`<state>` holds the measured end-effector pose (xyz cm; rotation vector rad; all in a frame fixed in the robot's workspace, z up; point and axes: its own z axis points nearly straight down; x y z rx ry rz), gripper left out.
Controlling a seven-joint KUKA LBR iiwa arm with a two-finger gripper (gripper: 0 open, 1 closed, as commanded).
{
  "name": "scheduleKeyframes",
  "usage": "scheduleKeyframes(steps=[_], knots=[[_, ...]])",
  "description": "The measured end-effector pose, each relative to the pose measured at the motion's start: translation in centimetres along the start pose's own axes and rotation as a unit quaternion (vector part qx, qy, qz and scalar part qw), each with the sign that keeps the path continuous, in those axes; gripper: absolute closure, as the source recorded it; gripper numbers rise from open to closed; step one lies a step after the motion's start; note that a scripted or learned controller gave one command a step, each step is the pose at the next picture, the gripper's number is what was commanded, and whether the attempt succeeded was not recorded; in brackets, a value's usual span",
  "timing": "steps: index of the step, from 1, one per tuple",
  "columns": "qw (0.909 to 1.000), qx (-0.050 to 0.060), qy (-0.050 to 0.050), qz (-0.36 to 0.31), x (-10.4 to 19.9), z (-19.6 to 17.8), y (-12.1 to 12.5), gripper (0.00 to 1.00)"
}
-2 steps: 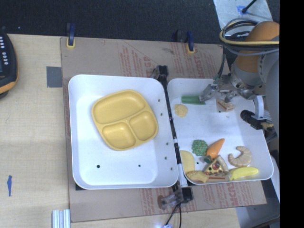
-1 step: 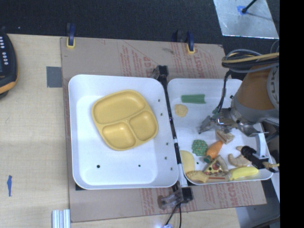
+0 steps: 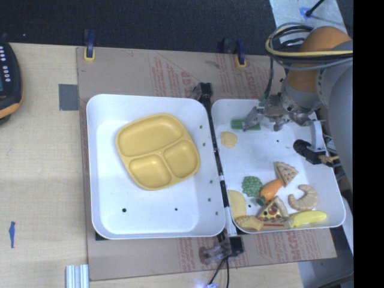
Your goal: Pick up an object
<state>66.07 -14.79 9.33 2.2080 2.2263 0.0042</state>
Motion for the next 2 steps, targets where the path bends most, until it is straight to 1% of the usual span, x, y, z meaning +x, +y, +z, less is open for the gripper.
scheduleKeyframes(steps=[1, 2], knots=[[1.0000, 0.008, 0.001, 0.005, -4.4, 0.1, -8.6, 0.00], [1.0000, 0.008, 0.002, 0.003, -3.6, 0.1, -15.0, 0.00]])
